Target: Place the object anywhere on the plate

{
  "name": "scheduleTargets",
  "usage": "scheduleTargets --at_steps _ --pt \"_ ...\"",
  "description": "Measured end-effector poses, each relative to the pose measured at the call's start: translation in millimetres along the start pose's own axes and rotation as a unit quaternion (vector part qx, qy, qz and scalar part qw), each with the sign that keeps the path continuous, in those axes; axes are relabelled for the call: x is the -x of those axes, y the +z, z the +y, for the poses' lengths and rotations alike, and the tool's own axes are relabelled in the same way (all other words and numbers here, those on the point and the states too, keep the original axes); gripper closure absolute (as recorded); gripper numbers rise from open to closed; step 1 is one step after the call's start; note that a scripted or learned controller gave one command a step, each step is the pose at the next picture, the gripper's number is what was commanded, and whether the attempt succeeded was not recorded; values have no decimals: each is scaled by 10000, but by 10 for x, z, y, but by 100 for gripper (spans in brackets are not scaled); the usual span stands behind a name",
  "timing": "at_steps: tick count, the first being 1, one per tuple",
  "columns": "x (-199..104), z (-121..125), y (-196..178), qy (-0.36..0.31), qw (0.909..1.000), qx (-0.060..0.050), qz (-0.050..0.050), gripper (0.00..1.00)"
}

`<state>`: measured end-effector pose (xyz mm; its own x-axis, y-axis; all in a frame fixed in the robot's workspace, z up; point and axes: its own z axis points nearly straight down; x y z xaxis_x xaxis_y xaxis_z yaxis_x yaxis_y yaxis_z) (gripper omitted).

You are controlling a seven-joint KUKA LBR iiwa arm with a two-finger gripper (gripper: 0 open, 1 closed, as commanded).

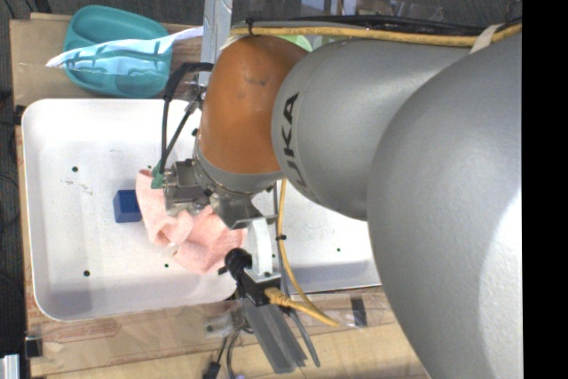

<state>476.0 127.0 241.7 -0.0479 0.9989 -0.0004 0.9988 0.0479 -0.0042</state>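
The blue block (127, 206) is seen lying on the floor of the left white bin (40, 217), towards the middle of that bin. It is set just beside the left edge of a crumpled pink cloth (191, 240), and whether the two touch cannot be made out. The cloth is spread over the right part of the same bin, reaching towards its near rim.

The grey arm (399, 155) is extended in from the right, and much of the right white bin (333, 257) is covered by it. Its orange band (241, 106) is positioned above the dividing line of the two bins, and the wrist below the band is lowered over the pink cloth. The jaws are hidden among the wrist hardware and the cloth, so whether they are open or closed cannot be told, and nothing can be seen gripped between them. The block is left apart from the wrist, on its left.

A teal object (111, 35) with a pale blue patterned bag (115, 58) laid across it is placed on the wooden tabletop (133, 333) behind the left bin. A yellow cable (382, 33) is run along the far side of the arm.
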Motion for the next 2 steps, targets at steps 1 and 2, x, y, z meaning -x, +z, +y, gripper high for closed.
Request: scheduleTargets --at_steps 1,2 --pt "-394 12 1313 161 9999 -12 -5 100" --pt "-321 452 751 -805 9968 1 -2 100"
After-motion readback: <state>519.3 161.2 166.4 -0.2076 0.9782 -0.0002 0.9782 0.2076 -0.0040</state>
